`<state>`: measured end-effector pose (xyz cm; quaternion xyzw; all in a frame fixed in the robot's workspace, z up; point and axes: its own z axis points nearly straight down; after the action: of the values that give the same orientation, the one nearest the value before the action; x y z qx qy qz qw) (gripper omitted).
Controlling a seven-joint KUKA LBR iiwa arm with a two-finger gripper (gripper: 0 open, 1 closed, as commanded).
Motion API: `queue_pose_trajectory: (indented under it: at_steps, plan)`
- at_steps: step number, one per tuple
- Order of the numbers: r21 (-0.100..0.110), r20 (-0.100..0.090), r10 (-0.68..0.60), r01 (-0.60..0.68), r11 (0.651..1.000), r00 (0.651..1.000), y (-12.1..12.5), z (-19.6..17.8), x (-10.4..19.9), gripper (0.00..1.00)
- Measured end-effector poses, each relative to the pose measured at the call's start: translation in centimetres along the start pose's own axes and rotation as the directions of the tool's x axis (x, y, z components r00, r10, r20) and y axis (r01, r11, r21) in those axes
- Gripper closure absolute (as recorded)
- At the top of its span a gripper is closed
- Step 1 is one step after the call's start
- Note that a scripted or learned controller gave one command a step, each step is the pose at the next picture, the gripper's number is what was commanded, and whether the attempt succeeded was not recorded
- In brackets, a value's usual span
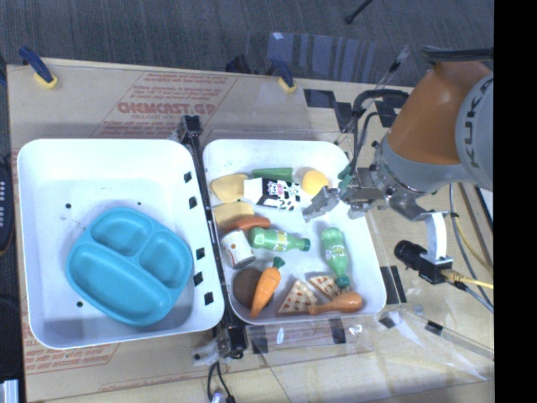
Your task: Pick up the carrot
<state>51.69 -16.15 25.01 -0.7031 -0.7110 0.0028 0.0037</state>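
**Carrot Not Yet Reached, End Effector Parked at Bin's Right Edge**

While nothing is held, the task is judged to be at its approach step. Nearest the camera, along the right bin's (359, 225) front wall, a drumstick-shaped piece (336, 304) and two pizza-like wedges (309, 290) are seen lying side by side. Just to their left the carrot (267, 285) is found, orange with a green top, tilted with its tip toward the front and its leafy end toward the middle of the bin. It is touched on its left by a brown rounded item (246, 285), and a small can (236, 248) sits just behind that. Further back, two green bottles (279, 241) are laid, one across the middle and one near the right wall. Beyond them a black-and-white carton (278, 192) and a yellow item (315, 180) are crowded near the far wall. The end effector (323, 201) is seen over the bin's right rear part, well apart from the carrot; whether its fingers are apart or together cannot be told from this angle. In the left bin (50, 166), a blue divided plate (130, 263) is rested.

For the next move, travel toward the front left is called for, followed by a descent aligned across the carrot's slanted body. Care would be needed so that the brown neighbour is not caught.
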Motion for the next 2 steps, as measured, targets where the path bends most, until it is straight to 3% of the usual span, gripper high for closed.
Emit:
queue_pose_trajectory:
  at_steps: [1, 2]
  plan:
    - [0.002, 0.0, 0.054, -0.054, 0.999, 0.999, -3.2, 14.7, 3.7, 0.0]
    - [0.007, 0.0, 0.038, -0.038, 0.999, 0.999, -3.1, 13.7, 3.8, 1.0]
